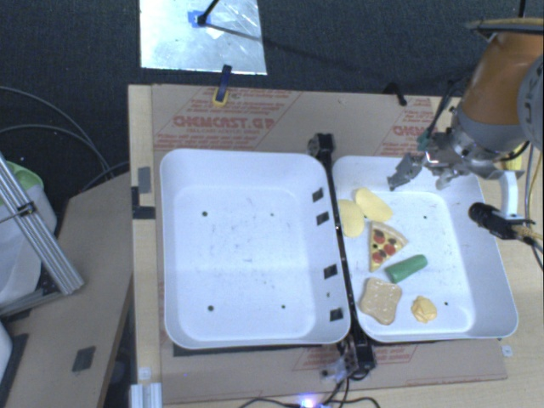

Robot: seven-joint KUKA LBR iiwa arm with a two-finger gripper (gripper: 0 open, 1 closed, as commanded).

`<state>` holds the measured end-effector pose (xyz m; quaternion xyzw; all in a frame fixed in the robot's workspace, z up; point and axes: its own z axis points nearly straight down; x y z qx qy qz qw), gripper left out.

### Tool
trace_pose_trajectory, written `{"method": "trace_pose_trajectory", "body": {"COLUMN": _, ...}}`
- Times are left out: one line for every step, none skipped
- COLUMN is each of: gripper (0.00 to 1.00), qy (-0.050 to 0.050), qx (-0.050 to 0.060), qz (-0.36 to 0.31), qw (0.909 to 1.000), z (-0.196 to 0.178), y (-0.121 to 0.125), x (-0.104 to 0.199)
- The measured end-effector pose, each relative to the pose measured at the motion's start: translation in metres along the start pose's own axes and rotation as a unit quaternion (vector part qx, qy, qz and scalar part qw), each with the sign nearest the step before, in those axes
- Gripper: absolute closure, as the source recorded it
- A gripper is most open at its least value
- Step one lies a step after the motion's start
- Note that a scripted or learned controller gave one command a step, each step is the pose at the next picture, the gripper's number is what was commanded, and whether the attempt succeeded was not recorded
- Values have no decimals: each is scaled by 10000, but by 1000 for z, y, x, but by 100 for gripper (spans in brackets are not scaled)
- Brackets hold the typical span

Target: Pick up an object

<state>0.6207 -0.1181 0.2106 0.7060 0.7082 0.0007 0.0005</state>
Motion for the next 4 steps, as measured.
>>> {"method": "trace_pose_trajectory", "body": {"gripper": 0, "qy": 16, "qx": 76, "qz": 21, "qw": 10000, "z": 95, "y": -86, "x": 4}}
{"method": "trace_pose_trajectory", "body": {"gripper": 0, "qy": 1, "qx": 9, "qz": 1, "qw": 10000, "z": 128, "y": -64, "x": 4}}
{"method": "trace_pose_trajectory", "body": {"gripper": 100, "qy": 0, "qx": -8, "qz": 8, "qw": 10000, "z": 115, "y": -63, "x": 4}}
{"method": "trace_pose_trajectory", "body": {"gripper": 100, "qy": 27, "qx": -39, "qz": -57, "qw": 10000, "z": 3, "y": -108, "x": 107}}
